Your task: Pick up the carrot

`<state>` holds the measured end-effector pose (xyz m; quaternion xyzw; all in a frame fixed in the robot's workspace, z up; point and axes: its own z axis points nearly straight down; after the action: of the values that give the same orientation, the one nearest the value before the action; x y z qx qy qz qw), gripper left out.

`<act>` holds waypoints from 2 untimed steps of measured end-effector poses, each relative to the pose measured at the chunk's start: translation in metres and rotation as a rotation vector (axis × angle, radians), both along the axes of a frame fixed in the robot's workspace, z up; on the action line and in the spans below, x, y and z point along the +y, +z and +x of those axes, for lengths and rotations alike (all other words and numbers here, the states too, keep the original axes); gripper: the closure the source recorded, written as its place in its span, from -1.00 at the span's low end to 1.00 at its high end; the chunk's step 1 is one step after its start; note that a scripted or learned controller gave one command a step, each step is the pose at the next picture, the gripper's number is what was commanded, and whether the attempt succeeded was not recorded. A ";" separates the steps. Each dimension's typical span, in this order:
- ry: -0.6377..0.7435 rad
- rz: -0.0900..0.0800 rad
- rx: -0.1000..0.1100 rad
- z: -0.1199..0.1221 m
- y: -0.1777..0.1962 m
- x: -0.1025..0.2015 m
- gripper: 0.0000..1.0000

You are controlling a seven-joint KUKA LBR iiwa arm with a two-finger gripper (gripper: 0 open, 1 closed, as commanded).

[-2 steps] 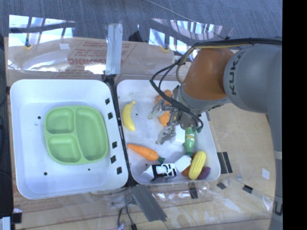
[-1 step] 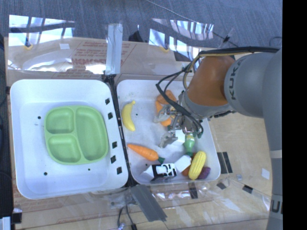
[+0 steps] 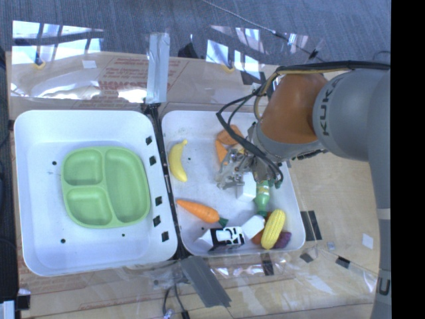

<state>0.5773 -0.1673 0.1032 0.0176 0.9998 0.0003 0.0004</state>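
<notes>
Carrot (image 3: 197, 210) tapered, smooth orange (green tip), metal claw (image 3: 232, 171) apart from it, grip state unclear

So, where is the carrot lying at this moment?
The carrot lies in the right bin, near its left wall, below the banana and up-left of the black and white toy, apart from the gripper.

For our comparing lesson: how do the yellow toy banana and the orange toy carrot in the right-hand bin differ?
Colour: the yellow toy banana is plain yellow; the orange toy carrot is orange with a dark green end. Shape: the banana curves; the carrot is straight and tapers. Pose: the banana runs roughly up and down the picture, the carrot lies nearly across it. Place: the banana lies above the carrot in the picture. Both rest loose on the floor of the right white bin, near its left wall.
</notes>
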 end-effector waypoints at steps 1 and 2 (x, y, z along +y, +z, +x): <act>0.272 0.001 0.004 -0.037 -0.012 0.021 1.00; 0.272 0.001 0.003 -0.037 -0.012 0.021 -1.00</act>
<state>0.5402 -0.1462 0.0913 -0.1183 0.9930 0.0007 -0.0011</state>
